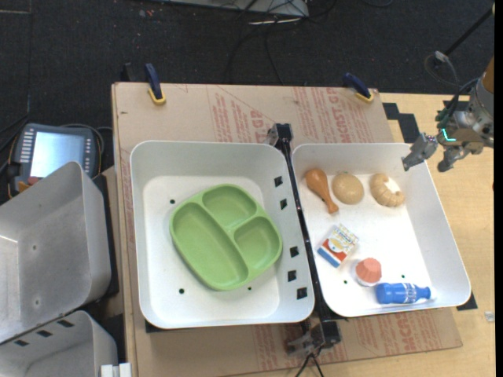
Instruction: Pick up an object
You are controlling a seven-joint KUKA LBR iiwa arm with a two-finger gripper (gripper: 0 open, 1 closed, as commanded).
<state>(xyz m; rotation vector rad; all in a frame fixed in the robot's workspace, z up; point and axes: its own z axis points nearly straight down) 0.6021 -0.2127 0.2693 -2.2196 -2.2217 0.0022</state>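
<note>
Green plastic is the first thing to see: a divided plate (pixel 226 236) with three compartments lies flat in the left bin (pixel 149 163), a little toward the divider clamp (pixel 284 136) that stands at the far end of the line where the two white bins meet. I use this clamp as the landmark. The brown surface (pixel 236 108) under the bins is a board held by two blue and yellow clips at its far edge, one far to the left of the clamp (pixel 155 85) and one to the right of it (pixel 359 87).

In the right bin (pixel 452 242), just right of the clamp and a little nearer to the camera, lies a tan drumstick-shaped toy (pixel 321 188). Right of it is a round beige ball-like object (pixel 348 188), and further right a pale bread-like piece (pixel 387 190). These three stand in a row, close but apart. Nearer to the camera from the clamp, a small carton with red, blue and yellow print (pixel 338 245) lies tilted. Beside it, further to the front, there is a pink-red round object (pixel 368 270), and near the front wall lies a blue bottle (pixel 402 292) on its side.

Far right of the clamp, over the far right corner of the right bin, hangs the pincer (pixel 434 153). Its two dark fingers (pixel 416 153) are spread apart with nothing between them.
</note>
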